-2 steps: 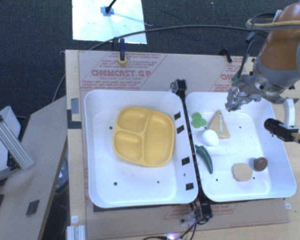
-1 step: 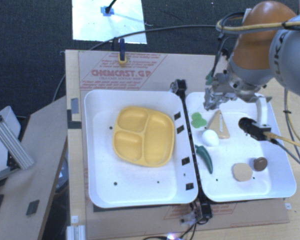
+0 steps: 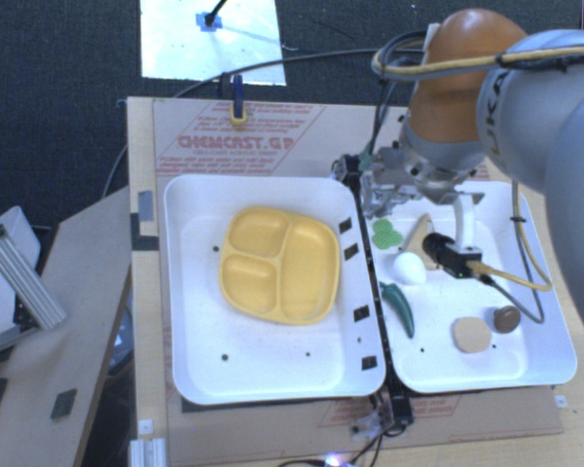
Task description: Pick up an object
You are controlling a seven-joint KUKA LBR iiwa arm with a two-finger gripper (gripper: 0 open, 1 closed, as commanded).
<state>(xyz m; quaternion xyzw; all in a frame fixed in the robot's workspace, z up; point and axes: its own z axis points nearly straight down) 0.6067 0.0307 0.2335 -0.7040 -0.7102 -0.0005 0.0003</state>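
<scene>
My gripper (image 3: pixel 377 200) hangs over the back left corner of the right bin (image 3: pixel 545 358), close to the divider between the bins. Just in front of it lies a small light-green leafy piece (image 3: pixel 386 233). A white egg (image 3: pixel 409 268) rests a little nearer the front, with a tan wedge (image 3: pixel 420 232) behind it. A dark green pepper (image 3: pixel 399 306) lies along the bin's left side. Toward the front right sit a tan round disc (image 3: pixel 472 335) and a small brown piece (image 3: pixel 506 318). Nothing shows between the gripper's tips.
The left bin (image 3: pixel 195 358) holds a yellow divided plate (image 3: pixel 279 264) near its middle. The grey arm with its orange band (image 3: pixel 457 66) comes in from the upper right, above the right bin's back edge. A cardboard sheet (image 3: pixel 234 139) lies under both bins.
</scene>
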